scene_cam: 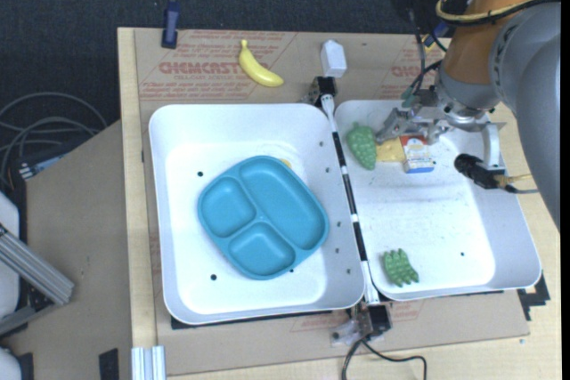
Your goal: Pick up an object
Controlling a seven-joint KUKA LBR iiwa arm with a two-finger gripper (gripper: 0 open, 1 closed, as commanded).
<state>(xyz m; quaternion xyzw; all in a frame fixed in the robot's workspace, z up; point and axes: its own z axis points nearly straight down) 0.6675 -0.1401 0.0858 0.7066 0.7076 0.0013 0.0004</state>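
Note:
My gripper (414, 127) hangs over the far left part of the right bin (463, 231), reaching in from the right. Just below it stands a small white carton with red and blue print (419, 159). The view does not make clear whether the gripper touches it. Beside the carton lies a yellow piece (389, 152), and left of that a green leafy toy (361, 145) against the bin's left wall. A second green bumpy toy (400, 267) rests near the right bin's front edge.
A blue divided plate (261, 215) lies in the left bin (178, 156). On the bench behind the bins are a yellow banana (258, 68), a small blue object (170, 24) and a white block (333, 58).

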